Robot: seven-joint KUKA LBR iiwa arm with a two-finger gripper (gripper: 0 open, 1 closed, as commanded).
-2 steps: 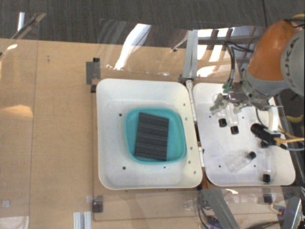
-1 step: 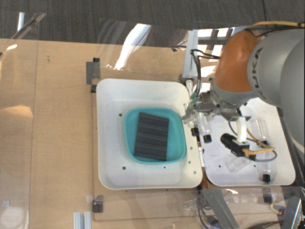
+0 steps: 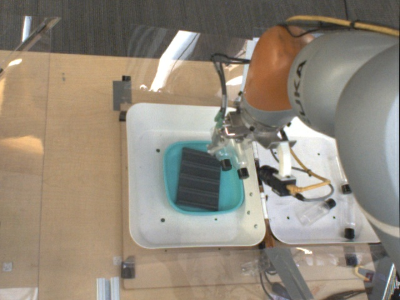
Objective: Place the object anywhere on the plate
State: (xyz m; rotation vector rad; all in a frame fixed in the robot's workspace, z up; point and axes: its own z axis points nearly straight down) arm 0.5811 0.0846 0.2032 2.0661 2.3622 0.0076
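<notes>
- Since the block [image 3: 199, 180] lies flat near the middle of the plate [image 3: 170, 167], wholly inside the rim, I judge the placing done.
- My pincer [image 3: 234, 169] hangs over the plate's right edge, released, its tips apart with nothing between them and just beside the block's corner.
- The plate sits in the left bin [image 3: 144, 217], whose walls would check any slide.
- I would lift straight up, lest a tip catch that corner.

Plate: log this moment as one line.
block: lying on plate | plate: in left bin | claw: open, empty, over plate's right rim
</notes>
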